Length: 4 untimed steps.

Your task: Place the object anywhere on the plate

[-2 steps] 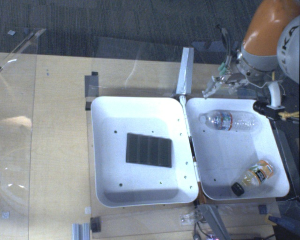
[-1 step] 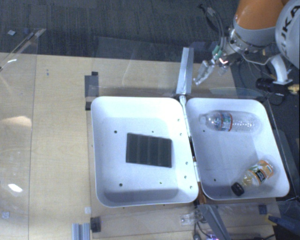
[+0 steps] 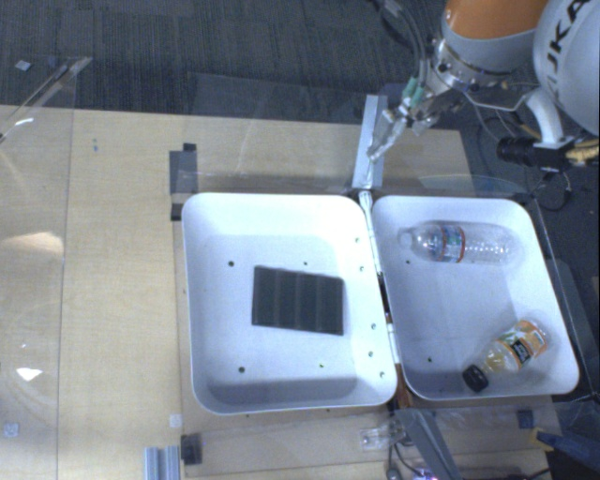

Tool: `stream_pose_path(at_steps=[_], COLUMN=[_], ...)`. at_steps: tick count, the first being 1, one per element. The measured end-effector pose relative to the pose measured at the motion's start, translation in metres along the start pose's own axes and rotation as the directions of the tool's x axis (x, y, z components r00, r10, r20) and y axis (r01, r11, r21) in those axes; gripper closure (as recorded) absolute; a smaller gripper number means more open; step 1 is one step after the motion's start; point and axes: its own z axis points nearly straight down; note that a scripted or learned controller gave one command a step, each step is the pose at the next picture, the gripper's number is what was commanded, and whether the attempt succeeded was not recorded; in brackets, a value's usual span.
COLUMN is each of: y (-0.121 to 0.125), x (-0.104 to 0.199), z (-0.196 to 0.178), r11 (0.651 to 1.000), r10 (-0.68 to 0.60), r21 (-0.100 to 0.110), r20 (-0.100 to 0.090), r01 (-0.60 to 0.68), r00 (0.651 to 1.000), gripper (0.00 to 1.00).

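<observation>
Clear plastic, the water bottle (image 3: 457, 243) is lying on its side in the right bin (image 3: 539, 246), far from the dark plate (image 3: 298, 300), its long way running sideways, just below the gripper (image 3: 401, 116), which is carrying nothing.

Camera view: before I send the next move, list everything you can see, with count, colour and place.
Bins: 2, white, side by side on the bench; left bin, right bin.
Plate: 1, dark grey, ridged and rectangular, flat in the middle of the left bin.
Clear bottle: 1, clear plastic with a coloured label, lying on its side at the far end of the right bin.
Juice bottle: 1, orange with a black cap, lying in the near right corner of the right bin.
Bench: 1, light wood, under the bins.
Arm: 1, grey with an orange band, top right.
Gripper: 1, above the bench beyond the bins' far edge.
</observation>
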Motion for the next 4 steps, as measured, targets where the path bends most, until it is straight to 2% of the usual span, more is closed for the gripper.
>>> stream_pose_path(at_steps=[1,2,4], y=[0.02,0.043,0.042], x=[0.032,0.07,0.07], z=[-0.071,-0.07,-0.07], r11=[0.999,0.997,0.997], r10=[-0.035,-0.083,-0.083], r21=[-0.001,-0.001,-0.001], r20=[0.001,0.0,-0.001], r01=[0.035,0.083,0.083], r00=[0.999,0.997,0.997], gripper=[0.0,0.0,0.0])
